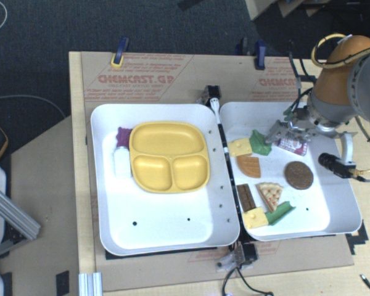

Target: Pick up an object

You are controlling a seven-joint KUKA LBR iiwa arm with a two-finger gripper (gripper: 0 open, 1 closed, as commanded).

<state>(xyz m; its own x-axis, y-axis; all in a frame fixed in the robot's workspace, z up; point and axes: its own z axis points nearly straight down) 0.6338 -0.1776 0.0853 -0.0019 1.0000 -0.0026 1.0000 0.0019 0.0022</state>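
tool [291, 130] lowered over right bin [342, 211] by green piece [259, 143], grip state not discernible, yellow tray [169, 155] in left bin [160, 233]

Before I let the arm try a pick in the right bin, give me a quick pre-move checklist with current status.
1. Gripper over right bin: ok.
2. Finger opening: cannot tell.
3. Item already held: cannot tell.
4. Green piece lies next to gripper, touching yellow block: not ok for a clean single pick.
5. Brown round cookie lies apart from neighbours: ok.
6. Yellow tray sits in left bin, out of the way: ok.
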